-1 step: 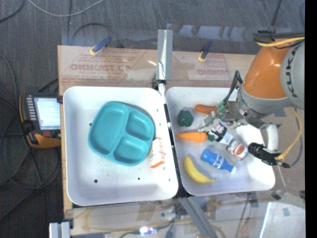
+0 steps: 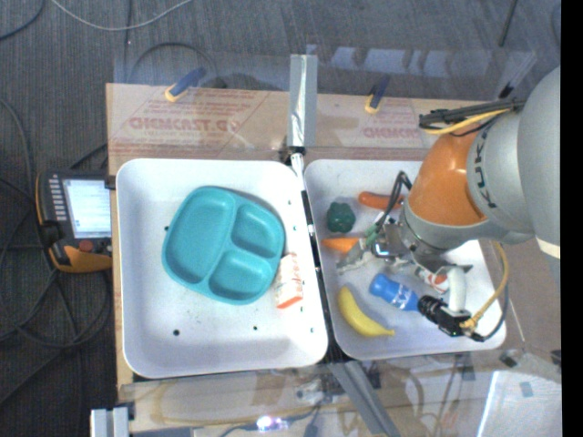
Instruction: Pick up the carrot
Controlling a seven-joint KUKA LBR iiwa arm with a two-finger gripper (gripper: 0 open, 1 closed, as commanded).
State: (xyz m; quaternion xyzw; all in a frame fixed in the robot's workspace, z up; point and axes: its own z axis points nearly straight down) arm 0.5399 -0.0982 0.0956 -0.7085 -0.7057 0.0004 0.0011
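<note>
The gripper (image 2: 362, 251) sits just beside the carrot (image 2: 342, 243) — whether it is parted or closed I cannot tell — so it should centre over the carrot's length before squeezing.

My own arm (image 2: 510, 167) carries part of the maker's name in dark letters on its grey shell beside the orange band; I read "KU", the rest curving away. On the cardboard sheet (image 2: 196, 126) behind the bins there is faint reddish print, mirrored or upside down, too washed out for me to spell out.
</note>
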